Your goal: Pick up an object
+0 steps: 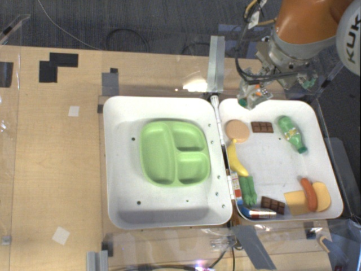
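Risk no. 1 is coming from the crowding: the claw [255,95] is hanging over the far rim of the right bin [321,123], near its far-left corner, w/ something small green and red at its tip, too small to name. I cannot tell if it is spread or pressed together, and it is not clearly pinching any object.

Things to pick are all lying in the right bin. The round tan disc [237,130] and the flat brown chocolate bar [262,127] are sitting nearest to the claw; both are low and flat, so the claw is probably sliding over them w/o a grip. The green bottle [292,133] is smooth and rounded, lying on its side, so it is likely rolling away when pushed. The banana [236,161] is curving along the bin's left wall, close to the edge, leaving little room for a clean approach.

At the near side, the orange sausage [308,193] is resting on the yellow cheese wedge [307,199], so a grab there is maybe lifting two or none. The left bin [113,151] is carrying a light green divided tray [172,153], glossy plastic, approx. square w/ soft corners.
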Motion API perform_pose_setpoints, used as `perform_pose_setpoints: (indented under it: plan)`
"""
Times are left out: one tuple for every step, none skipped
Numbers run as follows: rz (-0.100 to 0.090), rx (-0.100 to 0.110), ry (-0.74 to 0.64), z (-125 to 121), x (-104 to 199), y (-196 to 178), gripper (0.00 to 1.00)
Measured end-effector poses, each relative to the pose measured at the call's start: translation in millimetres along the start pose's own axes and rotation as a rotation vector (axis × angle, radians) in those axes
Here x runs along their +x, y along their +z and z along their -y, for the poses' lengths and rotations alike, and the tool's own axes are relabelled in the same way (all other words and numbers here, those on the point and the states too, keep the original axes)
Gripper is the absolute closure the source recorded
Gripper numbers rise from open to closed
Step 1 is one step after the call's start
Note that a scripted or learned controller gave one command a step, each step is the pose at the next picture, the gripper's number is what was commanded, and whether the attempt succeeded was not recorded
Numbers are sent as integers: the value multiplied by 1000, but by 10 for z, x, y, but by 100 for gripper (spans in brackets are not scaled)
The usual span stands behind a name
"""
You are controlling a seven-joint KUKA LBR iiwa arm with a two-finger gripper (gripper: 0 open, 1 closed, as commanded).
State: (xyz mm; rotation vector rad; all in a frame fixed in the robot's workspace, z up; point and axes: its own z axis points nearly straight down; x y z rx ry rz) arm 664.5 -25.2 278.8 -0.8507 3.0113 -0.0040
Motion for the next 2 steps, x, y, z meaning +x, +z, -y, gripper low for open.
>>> perform_pose_setpoints:
  plan:
    - [-13,-9,-67,376,1022,1404,100]
    - [11,9,-145,151,654,216,100]
